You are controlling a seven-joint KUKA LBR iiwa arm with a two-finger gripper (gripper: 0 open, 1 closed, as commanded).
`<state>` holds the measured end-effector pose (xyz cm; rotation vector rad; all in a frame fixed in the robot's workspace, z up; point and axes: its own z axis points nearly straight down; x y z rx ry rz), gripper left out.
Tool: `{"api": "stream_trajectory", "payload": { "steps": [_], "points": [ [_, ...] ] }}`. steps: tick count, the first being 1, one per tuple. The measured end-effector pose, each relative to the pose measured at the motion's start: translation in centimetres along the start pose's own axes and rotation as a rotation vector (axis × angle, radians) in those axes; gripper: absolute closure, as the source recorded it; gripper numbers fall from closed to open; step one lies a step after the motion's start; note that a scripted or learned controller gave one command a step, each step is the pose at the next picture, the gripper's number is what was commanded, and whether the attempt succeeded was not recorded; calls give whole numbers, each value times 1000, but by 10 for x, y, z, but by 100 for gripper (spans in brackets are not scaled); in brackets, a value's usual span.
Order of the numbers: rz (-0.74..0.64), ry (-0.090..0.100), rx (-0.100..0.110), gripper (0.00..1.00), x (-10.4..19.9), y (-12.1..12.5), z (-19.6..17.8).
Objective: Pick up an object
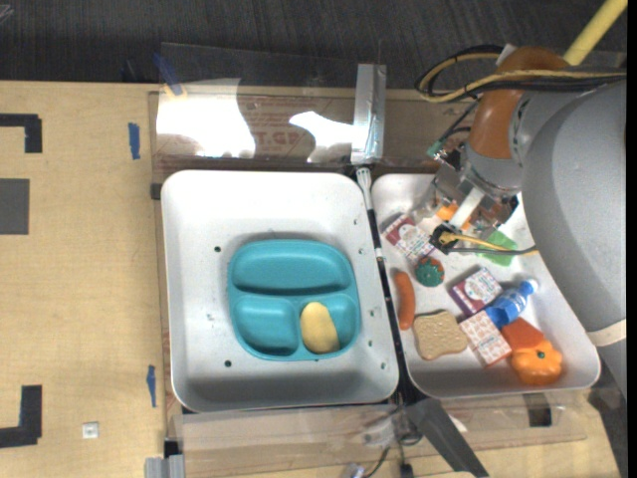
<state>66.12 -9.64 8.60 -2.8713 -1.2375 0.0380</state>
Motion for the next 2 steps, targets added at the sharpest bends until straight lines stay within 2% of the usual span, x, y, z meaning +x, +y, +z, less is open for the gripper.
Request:
{"api": "stream_trajectory", "payload": {
  "steps": [1, 2],
  "points": [
    [-2, 13, -21, 100, 5, 2, -13],
    [-50, 17, -29, 100, -46, 27, -52]
  ]
}}
